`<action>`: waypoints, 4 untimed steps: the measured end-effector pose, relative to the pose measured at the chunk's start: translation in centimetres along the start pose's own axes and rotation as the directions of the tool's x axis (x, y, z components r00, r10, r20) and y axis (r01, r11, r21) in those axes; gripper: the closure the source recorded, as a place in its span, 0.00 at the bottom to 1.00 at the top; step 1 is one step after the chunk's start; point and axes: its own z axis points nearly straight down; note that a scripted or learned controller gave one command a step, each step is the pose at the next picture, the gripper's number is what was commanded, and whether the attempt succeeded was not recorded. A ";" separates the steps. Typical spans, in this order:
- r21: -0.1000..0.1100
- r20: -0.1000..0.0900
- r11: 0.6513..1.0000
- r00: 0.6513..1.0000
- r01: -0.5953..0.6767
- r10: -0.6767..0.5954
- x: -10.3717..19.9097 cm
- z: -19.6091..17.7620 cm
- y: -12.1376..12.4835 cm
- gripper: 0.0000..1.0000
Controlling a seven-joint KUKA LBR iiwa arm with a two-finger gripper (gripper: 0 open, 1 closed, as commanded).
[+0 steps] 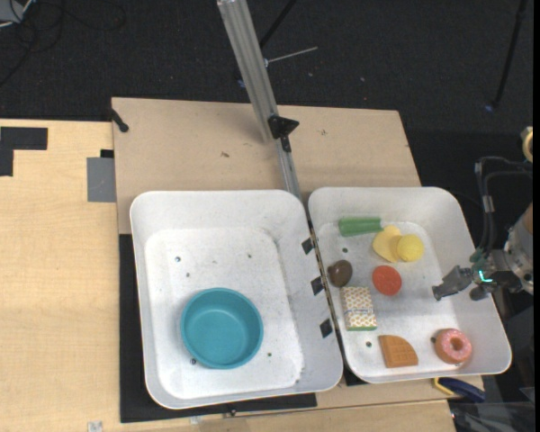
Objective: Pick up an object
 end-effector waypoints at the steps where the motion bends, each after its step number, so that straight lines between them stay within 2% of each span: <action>1: 0.000 0.000 1.000 1.000 0.000 0.000 0.0 0.0 0.0 0.00; 2: 0.004 -0.001 1.000 1.000 0.001 -0.001 0.3 5.2 0.9 0.00; 3: 0.004 -0.001 1.000 1.000 0.000 0.000 0.3 10.5 0.8 0.00; 4: 0.000 0.000 1.000 1.000 -0.001 0.001 0.2 9.2 0.9 1.00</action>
